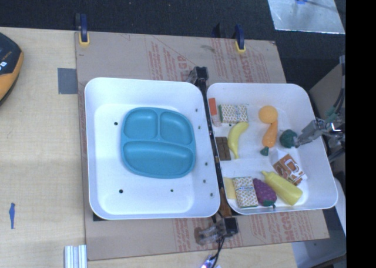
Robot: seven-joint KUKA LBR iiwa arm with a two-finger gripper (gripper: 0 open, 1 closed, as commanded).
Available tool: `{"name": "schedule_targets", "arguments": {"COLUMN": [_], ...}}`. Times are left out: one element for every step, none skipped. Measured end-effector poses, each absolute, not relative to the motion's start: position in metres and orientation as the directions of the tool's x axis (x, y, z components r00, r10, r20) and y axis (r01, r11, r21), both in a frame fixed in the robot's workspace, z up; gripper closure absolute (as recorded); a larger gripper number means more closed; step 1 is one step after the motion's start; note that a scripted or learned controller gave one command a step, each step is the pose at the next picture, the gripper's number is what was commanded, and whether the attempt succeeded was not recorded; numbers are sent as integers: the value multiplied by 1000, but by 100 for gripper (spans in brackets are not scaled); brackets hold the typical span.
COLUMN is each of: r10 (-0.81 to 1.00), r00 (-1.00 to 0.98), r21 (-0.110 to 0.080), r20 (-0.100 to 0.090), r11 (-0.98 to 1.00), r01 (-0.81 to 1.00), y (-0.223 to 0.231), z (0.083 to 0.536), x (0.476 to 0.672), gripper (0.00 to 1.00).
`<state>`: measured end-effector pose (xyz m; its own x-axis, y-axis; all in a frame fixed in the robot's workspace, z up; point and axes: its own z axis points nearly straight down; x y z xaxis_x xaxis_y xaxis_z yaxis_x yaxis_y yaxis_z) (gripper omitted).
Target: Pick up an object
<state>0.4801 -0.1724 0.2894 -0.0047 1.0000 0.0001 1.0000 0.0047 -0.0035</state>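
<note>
The right white bin [305, 93] holds several small items. Among them are a yellow banana [237, 136], an orange carrot-like piece [269, 124], a dark green round piece [287, 138] and a brown packet [289, 168]. At the bin's front lie a yellow bottle [282, 187], purple grapes [264, 191] and a patterned box [244, 192]. Another patterned box [233, 113] sits at the back. My gripper [306, 134] reaches in from the right edge, its thin metal tip just right of the green piece. Nothing shows between its tips.
The left white bin [94, 143] holds a blue divided plate [157, 142]. Both bins rest on a cardboard sheet [164, 55] clamped to the wooden bench. A yellow and black object [7, 64] lies at the far left edge.
</note>
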Motion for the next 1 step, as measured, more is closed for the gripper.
{"name": "schedule_targets", "arguments": {"r10": [1000], "r00": [-3], "r21": [-12], "r20": [2], "r11": [3], "r01": [1000], "y": [-198], "z": [198], "x": [483], "gripper": [0]}}
